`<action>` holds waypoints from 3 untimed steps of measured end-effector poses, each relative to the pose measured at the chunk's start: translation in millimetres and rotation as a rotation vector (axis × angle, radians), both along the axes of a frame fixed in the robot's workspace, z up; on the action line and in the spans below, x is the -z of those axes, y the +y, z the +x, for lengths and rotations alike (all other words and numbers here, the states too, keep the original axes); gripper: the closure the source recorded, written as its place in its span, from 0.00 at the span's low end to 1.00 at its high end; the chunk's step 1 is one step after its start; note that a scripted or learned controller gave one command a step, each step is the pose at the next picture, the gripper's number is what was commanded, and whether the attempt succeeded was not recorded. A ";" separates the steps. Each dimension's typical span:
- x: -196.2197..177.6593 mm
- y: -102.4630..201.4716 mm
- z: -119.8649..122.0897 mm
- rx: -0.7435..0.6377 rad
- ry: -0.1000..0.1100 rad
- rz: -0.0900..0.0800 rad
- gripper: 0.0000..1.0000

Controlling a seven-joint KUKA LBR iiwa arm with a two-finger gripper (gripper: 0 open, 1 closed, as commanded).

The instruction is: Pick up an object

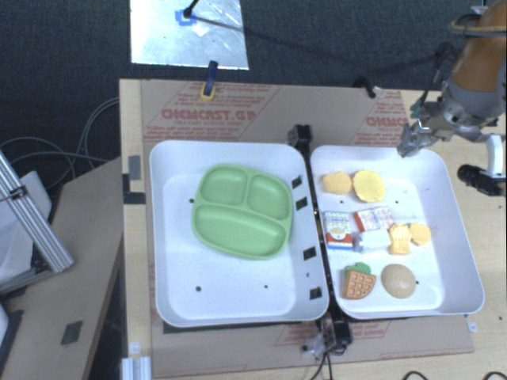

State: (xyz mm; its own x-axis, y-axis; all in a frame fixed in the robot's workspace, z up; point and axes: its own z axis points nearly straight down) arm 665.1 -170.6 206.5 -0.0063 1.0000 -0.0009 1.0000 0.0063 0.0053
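The right bin holds several toy foods: a yellow round piece, a smaller yellow piece, a small milk carton, a red and white packet, a yellow cheese-like piece, a waffle with a green top and a tan bun. My gripper hangs over the far right rim of that bin, above and to the right of the yellow round piece. Nothing shows between its fingers.
The left bin holds a green divided tray. Black clips run along the seam between the bins. A cardboard sheet lies under both. A shiny panel lies beyond the bench.
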 end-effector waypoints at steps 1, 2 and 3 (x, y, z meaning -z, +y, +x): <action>-19.6 0.1 1.2 0.000 0.000 0.000 1.00; -9.4 50.6 -22.1 -0.002 0.006 0.002 1.00; -2.8 96.9 -45.7 -0.001 0.006 0.002 1.00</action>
